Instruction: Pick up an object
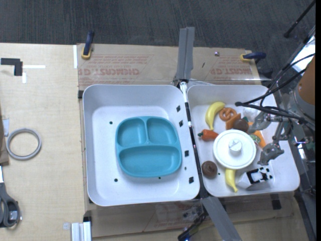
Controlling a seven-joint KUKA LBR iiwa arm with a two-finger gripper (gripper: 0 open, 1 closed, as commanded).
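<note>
Since the task names no object, you may choose from the right bin (288,182), and the banana (214,113) near its far left side looks like the easiest one. I judge it to be a light, stiff plastic toy with a smooth, somewhat slippery skin; take it across the narrow middle of its curve, not at the tips. Just beside it lies a pretzel (228,114), and below it a small carrot (208,133), both probably light and hard too. The white pot lid (234,148) with its knob is wide and likely to slip, so I would leave it. A second banana (230,179) and a dark brown round piece (209,169) lie at the front.

The gripper (269,152) hangs at the right of the lid, above the bin, and I cannot tell how it is set.

The left bin (95,149) holds a blue divided plate (148,146). On the cardboard (125,67) behind the bins, red printing appears upside down; I cannot read it with certainty.
</note>
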